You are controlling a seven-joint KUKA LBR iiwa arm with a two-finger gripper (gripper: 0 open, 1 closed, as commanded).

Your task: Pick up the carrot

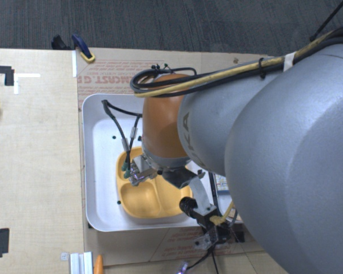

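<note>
Looks like the reach/descend step: arm (263, 136) is low over the white bin (100, 153), wrist pointing down, with the gripper (136, 174) right at the yellow tray (151, 201) inside it. Can't make out the carrot w/ any certainty, prob hidden under the wrist or somewhere on the tray, & can't tell how the jaws stand since the orange band (163, 124) and cables block them. Next move, I'd guess, needs a clear line on the carrot before closing & lifting straight up
</note>
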